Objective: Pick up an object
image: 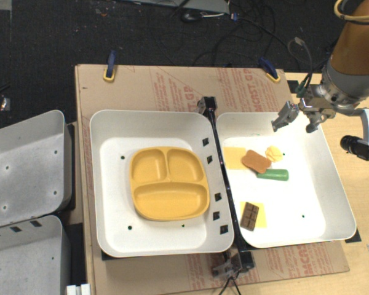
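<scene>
Desk, two shallow white bins side by side, clamped on a brown board

Left bin [107, 140]: holds one yellow divided plate [170, 183], lying flat near the middle; its three compartments carry nothing. Likely a drop-off place, not the source of the pick

Right bin [332, 189]: holds the candidate objects, grouped toward its left half. Brown flat piece [256, 161] lies partly on a pale yellow sheet [233, 158]; a green bar [272, 174] touches its lower edge; a small yellow lump [273, 153] sits just beside it on the right. Chocolate-patterned block [250, 216] rests on a second yellow patch, apart from the cluster and nearer the front wall, so it looks the easier single pick

Gripper [299, 119]: hangs over the right bin's back rim, fingers spread, nothing between them; well apart from every object, apparently staged above the bin ahead of a descent

Hard to make out: what the small lump is; the arm's upper part, cut off at the right edge
</scene>
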